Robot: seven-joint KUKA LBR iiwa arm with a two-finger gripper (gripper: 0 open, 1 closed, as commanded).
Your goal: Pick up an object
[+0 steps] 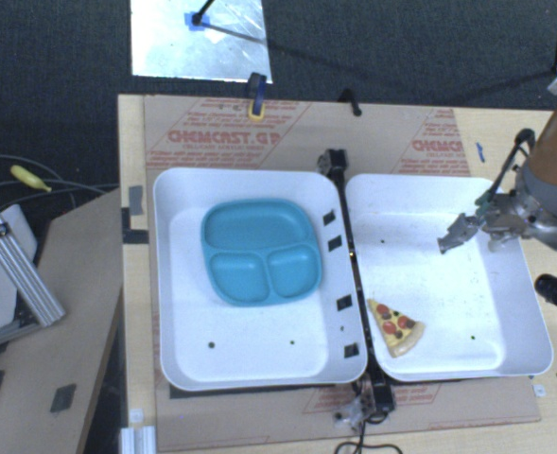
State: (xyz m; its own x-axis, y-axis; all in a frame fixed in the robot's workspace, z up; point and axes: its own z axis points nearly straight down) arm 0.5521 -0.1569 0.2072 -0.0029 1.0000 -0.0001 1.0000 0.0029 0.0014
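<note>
A toy pizza slice (394,325) with red pepperoni spots lies flat in the right bin (429,206), near its front left corner. My gripper (469,232) hangs over the right side of that bin, up and to the right of the slice and well apart from it. Its fingers point left toward the bin's middle, with nothing visible between them. A blue divided plate (259,252) rests in the middle of the left bin (179,282).
The two bins meet at a black clamped divider (344,253) running front to back. The arm's grey body and orange band (552,173) fill the right edge above the right bin. A cardboard sheet (221,130) underlies both bins.
</note>
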